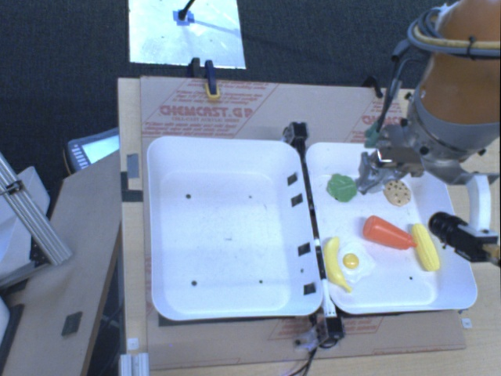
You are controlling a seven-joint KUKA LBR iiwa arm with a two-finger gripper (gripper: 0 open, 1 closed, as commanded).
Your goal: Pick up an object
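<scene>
Fingers first: from my seat I cannot tell whether they stand apart or together, since the gripper (374, 180) shows as a grey, blurred mass with nothing visibly between its tips. I see it low over the back part of the right bin (450, 294), hanging from the arm (462, 61), whose orange band fills the upper right corner. Just left of the tips lies a green leafy toy (341, 187), very near them; I cannot say if they touch. Just right of them lies a speckled cookie (398, 193). Nearer the front I see an orange carrot (387, 233), a yellow corn cob (425, 247) beside it, a fried egg (354, 260) and a banana (336, 263) against the left wall of that bin. I see the left bin (168, 159) alongside, both bins resting on a cardboard sheet (211, 110).
</scene>
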